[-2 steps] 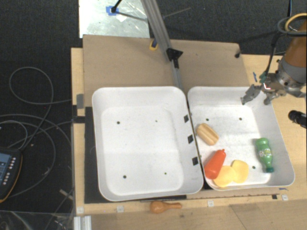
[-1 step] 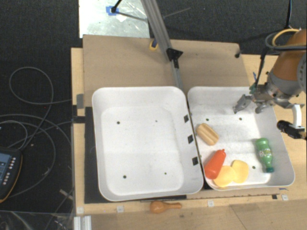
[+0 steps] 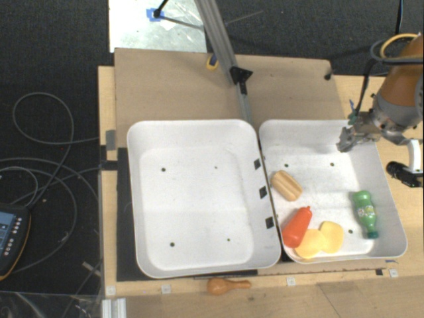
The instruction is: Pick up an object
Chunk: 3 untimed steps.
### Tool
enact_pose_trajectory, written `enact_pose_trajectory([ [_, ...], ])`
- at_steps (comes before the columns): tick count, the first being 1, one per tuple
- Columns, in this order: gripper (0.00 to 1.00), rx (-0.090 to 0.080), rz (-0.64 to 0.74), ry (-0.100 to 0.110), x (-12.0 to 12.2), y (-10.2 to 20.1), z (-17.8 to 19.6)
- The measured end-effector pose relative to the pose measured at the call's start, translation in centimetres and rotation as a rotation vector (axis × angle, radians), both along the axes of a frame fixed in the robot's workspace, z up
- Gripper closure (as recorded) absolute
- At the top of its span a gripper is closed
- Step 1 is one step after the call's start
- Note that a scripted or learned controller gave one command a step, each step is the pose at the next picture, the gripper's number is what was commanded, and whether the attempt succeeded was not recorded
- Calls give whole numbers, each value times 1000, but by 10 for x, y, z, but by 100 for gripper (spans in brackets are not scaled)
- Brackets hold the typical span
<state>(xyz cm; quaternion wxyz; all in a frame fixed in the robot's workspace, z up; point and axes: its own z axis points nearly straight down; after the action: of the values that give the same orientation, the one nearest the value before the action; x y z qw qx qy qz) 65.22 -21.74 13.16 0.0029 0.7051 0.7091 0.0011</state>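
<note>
A small orange-brown toy point(image 3: 228, 285) is lying on the bench point(image 3: 172, 85) at the bottom centre of the frame, just outside the bins. Above it, the left bin point(image 3: 142, 197) is sitting beside the right bin point(image 3: 311, 138). In the lower part of the right bin, a red bottle point(image 3: 297, 225) is touching a yellow piece point(image 3: 322, 239). A green bottle point(image 3: 364, 213) is lying near the right wall, apart from them. A tan hot dog point(image 3: 287, 185) is resting higher, near the left wall. At the upper right, the gripper point(image 3: 348, 140) is hanging over the bin's far right corner, well apart from all objects, and nothing is showing between its tips. I cannot tell how wide it is standing.
</note>
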Motion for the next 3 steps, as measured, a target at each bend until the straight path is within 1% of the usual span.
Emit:
enact_pose_trajectory([
  [1,100,-1,1,-4,7,0,65],
  [2,100,0,-1,-2,-2,0,119],
  [3,100,0,1,0,0,0,145],
])
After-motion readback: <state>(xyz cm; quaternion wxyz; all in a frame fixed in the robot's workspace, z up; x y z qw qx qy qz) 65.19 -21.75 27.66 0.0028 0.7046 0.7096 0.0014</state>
